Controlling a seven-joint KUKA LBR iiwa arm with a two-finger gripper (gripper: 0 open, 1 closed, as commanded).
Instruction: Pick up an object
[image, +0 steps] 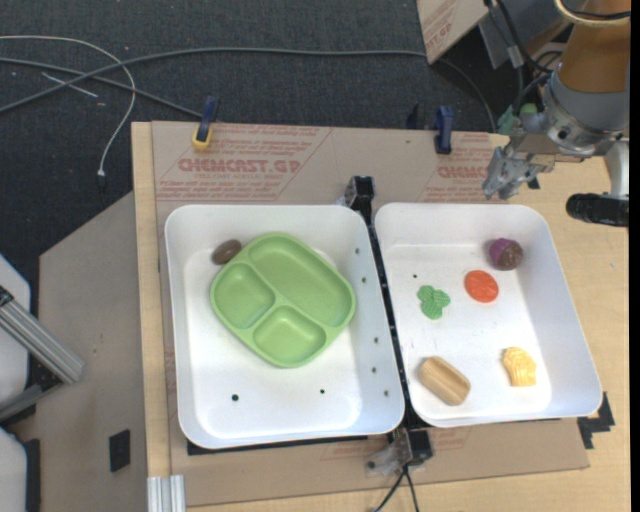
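White plastic bins sit side by side on a cardboard-topped bench (290, 150). Left bin (200, 400): green divided tray (283, 299), tilted, w/ a small brown object (227, 251) touching its upper-left edge. Right bin (570, 350): purple item (505, 252) at upper right; orange-red round item (482, 287) just below it; green leafy piece (433, 301) to that one's left; tan loaf-like piece (443, 380) at lower centre; yellow piece (519, 366) at lower right. All five lie apart from one another. Gripper (510, 175) hangs above the bench just beyond the right bin's far rim, clear of every object; nothing is between its fingers, but whether they're apart or together can't be told. Two blue clamps (206, 120) (443, 128) grip the bench's far edge.
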